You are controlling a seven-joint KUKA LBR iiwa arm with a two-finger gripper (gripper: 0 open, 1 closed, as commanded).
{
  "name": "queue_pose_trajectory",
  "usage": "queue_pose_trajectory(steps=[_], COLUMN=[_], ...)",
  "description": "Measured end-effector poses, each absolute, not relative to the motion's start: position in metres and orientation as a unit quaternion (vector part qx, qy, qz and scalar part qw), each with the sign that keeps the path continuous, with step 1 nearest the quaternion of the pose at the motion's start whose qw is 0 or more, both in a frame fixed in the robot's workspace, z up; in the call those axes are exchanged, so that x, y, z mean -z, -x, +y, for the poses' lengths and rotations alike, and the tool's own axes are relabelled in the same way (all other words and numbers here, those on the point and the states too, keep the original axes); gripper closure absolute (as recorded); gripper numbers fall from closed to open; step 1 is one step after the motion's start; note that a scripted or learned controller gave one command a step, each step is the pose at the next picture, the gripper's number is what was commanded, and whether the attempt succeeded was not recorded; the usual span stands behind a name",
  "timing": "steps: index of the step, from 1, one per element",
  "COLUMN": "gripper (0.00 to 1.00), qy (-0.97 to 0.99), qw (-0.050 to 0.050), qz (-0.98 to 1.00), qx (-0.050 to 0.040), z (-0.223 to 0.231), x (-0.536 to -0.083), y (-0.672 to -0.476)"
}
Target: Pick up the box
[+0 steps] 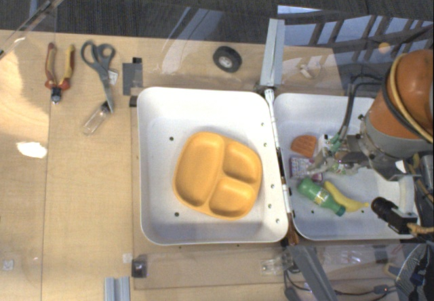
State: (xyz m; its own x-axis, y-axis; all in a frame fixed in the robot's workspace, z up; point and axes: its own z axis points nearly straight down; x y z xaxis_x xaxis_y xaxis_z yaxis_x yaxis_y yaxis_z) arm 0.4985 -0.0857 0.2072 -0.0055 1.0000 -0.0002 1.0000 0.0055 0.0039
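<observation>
Overhead, a pale wooden bench (68, 211) carries two shallow white plastic bins side by side, with dark carpet-like flooring beyond its far edge. On the bare wood at the left lie red-handled pliers (57, 70), grey-handled scissors (102, 69) and, further right, a black roll of tape (227, 59). The left white bin (156, 123) holds a yellow three-compartment plastic tray (218, 174). The right white bin (298, 113) holds a green plastic bottle (320, 196), a yellow banana (342, 199) touching it, a reddish-brown oval object (305, 144) and a small flat purple-and-white box (302, 166). The grey arm with its orange band reaches in from the right, and its two-finger gripper (332, 157) hangs low over the bin's middle. The box lies just left of the gripper, near the bin's left wall, above the bottle. Whether the fingers are spread or closed I cannot tell amid the clutter.
</observation>
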Motion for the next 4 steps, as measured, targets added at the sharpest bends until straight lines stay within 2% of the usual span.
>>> queue_pose_trajectory(steps=[1, 2, 3, 4], gripper=[0.00, 0.00, 1.00, 0.00], qy=[-0.657, -0.688, -0.688, -0.686], qw=[0.004, 0.012, 0.018, 0.015], qz=[0.754, 0.726, 0.725, 0.727], qx=[-0.0026, -0.0087, -0.0104, -0.0109], z=[-0.154, -0.100, -0.102, -0.099], x=[-0.130, -0.095, -0.108, -0.108], y=[-0.580, -0.536, -0.540, -0.539])
